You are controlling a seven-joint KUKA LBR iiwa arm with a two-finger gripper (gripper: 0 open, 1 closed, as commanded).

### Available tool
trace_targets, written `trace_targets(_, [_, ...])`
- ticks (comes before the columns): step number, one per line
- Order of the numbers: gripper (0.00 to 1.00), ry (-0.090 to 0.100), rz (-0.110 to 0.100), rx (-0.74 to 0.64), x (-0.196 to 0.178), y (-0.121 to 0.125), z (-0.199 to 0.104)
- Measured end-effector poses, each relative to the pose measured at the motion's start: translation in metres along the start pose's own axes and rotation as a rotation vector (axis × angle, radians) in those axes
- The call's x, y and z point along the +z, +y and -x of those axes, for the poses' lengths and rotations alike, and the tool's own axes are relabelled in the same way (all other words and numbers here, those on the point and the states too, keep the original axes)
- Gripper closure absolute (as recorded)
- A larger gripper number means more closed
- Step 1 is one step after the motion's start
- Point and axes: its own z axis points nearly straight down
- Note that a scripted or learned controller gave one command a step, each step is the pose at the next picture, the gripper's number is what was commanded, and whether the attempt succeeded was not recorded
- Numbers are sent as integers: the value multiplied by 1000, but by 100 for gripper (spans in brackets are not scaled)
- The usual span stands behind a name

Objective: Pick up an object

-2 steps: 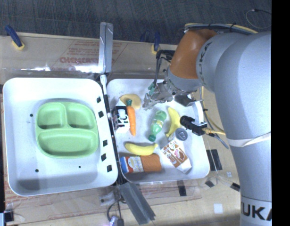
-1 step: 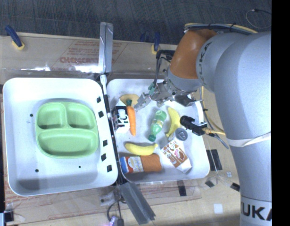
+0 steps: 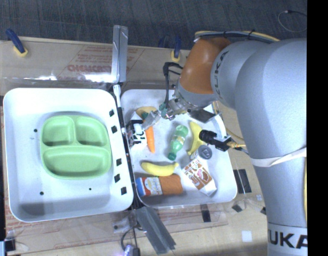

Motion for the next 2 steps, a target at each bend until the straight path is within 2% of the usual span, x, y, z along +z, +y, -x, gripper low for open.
trace_targets(1, [100,13,-3,-8,-9,2,-5])
trace_targets(2, [100,18,-16,124,14,-8,10])
